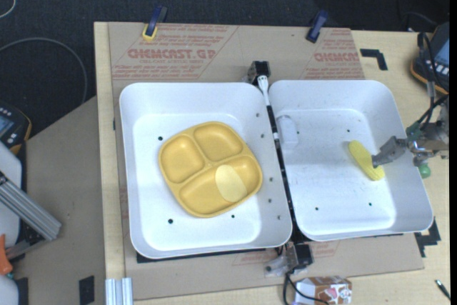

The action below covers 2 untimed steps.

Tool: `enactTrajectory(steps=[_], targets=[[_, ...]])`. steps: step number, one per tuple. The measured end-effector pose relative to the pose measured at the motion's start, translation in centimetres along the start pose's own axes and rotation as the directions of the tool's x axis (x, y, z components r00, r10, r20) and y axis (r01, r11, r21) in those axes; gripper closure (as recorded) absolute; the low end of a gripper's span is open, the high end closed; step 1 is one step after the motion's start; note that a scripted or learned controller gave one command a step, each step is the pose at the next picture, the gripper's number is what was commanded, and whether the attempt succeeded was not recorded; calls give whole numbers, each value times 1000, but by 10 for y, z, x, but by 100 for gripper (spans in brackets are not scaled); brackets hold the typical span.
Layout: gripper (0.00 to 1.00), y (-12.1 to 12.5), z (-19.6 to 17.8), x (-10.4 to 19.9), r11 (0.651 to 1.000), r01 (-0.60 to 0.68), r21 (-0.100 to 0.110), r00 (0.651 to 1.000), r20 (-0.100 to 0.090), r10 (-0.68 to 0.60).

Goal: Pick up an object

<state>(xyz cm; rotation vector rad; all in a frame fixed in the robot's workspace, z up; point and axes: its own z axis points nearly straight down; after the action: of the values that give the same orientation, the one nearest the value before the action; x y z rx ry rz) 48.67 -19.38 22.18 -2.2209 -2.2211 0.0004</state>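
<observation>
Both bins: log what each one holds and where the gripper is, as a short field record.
left bin: yellow divided plate, lying flat near the middle
plate contents: pale yellow oval piece in one compartment
right bin: small yellow object, toward the right side
gripper: reaching in over the right rim, tip right beside the yellow object
grasp: cannot be judged from this view
</observation>
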Motion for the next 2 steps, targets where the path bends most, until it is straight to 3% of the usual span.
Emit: enactTrajectory(steps=[1, 2], targets=[[100, 1, -11, 0, 1000, 1, -3, 1000, 2, -1], [100, 89, 64, -23, 1000, 4, -3, 1000, 3, -4]])
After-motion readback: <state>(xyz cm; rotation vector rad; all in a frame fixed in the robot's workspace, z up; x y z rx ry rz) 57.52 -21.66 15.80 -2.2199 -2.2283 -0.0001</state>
